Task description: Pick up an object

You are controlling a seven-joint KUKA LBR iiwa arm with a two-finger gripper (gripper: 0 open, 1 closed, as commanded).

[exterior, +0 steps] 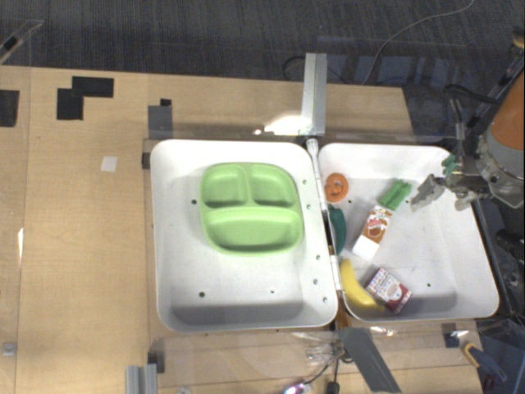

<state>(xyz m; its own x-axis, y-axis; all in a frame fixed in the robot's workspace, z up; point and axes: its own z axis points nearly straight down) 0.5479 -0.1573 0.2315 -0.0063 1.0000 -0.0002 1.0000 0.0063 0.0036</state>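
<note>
Fingers (441, 191) spread open, holding nothing, over the right bin (459, 302). One green plate (250, 206) in the left bin (176, 245). One banana (355, 284), partly hidden.

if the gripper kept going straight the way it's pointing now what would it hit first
Probably the green bar. The gripper points left across the right bin, and that bar lies nearest in line, though height above it is unclear.

A green divided plate (249, 207) is lying in the left bin (176, 302); black tape patches (82, 93) are sitting on the wooden bench (74, 236).
</note>
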